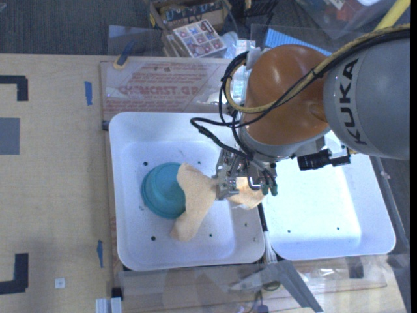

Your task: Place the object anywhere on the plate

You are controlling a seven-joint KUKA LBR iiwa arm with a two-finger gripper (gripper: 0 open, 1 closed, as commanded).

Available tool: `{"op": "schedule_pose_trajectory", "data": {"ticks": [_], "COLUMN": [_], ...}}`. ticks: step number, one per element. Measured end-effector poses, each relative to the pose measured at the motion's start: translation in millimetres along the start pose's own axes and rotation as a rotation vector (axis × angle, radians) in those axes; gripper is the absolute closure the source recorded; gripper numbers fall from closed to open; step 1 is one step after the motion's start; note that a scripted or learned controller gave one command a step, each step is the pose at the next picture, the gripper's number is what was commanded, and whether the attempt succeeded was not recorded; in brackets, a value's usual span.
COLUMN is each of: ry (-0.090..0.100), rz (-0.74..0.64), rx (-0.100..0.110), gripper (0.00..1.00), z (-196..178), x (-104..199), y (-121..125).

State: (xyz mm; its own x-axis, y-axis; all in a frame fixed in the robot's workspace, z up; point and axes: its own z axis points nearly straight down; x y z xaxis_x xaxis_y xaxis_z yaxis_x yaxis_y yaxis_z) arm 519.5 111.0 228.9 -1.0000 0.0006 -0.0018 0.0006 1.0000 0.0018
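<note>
A teal plate (161, 189) sits in the left bin (124, 142), left of centre. A tan, floppy cloth-like object (193, 204) overlaps the plate's right edge; one end trails toward the bin's front and the other reaches right to the divider between the bins. My gripper (245, 186) hangs over that right end, just right of the plate, and tan material shows between its fingers. The grey arm and orange band (287, 96) hide the back right part of the left bin.
The right bin (326, 214) lies beside the left one, partly under the arm. Black cables (225, 103) loop off the wrist. Boxes and clutter (195, 25) sit beyond the bench's far edge. A wooden board (52, 175) lies left of the bins.
</note>
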Motion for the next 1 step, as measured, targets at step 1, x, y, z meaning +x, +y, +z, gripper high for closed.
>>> {"op": "schedule_pose_trajectory", "data": {"ticks": [1], "ry": [-0.001], "rz": [0.000], "rx": [0.000], "gripper": [0.00], "z": [-0.4], "x": [-0.2], "y": [-0.1]}}
